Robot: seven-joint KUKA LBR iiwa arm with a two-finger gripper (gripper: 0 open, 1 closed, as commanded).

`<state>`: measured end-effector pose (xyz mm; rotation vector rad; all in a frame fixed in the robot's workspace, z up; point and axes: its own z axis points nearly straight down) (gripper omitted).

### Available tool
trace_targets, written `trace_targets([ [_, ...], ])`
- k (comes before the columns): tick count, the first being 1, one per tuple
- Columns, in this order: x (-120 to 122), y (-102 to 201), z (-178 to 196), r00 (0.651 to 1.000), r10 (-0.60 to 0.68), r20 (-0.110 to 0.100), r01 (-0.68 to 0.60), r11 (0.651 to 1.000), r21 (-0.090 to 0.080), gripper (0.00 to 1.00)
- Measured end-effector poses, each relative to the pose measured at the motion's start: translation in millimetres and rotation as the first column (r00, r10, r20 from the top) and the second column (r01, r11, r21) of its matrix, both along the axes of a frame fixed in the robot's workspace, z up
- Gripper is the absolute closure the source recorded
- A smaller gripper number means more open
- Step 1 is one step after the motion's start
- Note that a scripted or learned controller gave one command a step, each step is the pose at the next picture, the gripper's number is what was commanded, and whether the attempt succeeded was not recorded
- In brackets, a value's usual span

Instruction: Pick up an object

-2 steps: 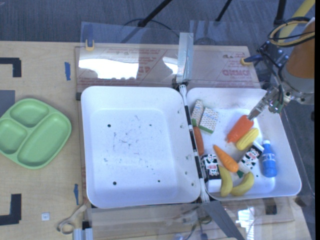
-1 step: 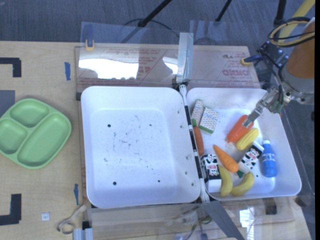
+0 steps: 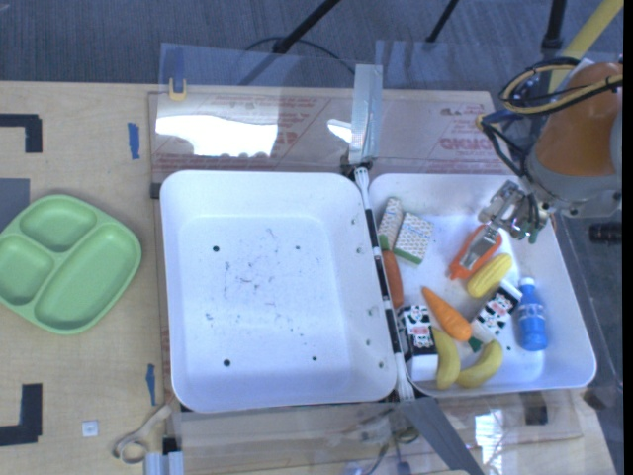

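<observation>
My tool (image 3: 514, 214) hangs over the upper part of the right bin (image 3: 574, 364). I cannot tell how it is set or whether it touches anything. Just below-left of it lies an orange object (image 3: 476, 250), with a yellow piece (image 3: 490, 274) beside that. Further below sit a blue bottle (image 3: 531, 315), a carrot (image 3: 447, 314) and a banana (image 3: 465, 364).

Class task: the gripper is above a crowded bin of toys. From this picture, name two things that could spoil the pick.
1. The gripper hangs over an orange toy that touches a yellow one; it might nudge or catch both.
2. The toys crowd the right bin: bananas, a carrot and a blue bottle lie close, so one bump may scatter them.
</observation>
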<state>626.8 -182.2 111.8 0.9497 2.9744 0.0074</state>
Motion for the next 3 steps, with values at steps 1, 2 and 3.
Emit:
trace_targets([
  [1,-5.9,-10.6,-7.5,0.969,0.246,0.0,-0.246,0.969,-0.008,0.0],
  [2,29.3,-9.6,-25.0,0.923,0.384,-0.019,-0.384,0.923,0.001,0.0],
  [3,33.0,-10.1,-13.1,0.925,0.381,-0.004,-0.381,0.925,-0.004,1.0],
])
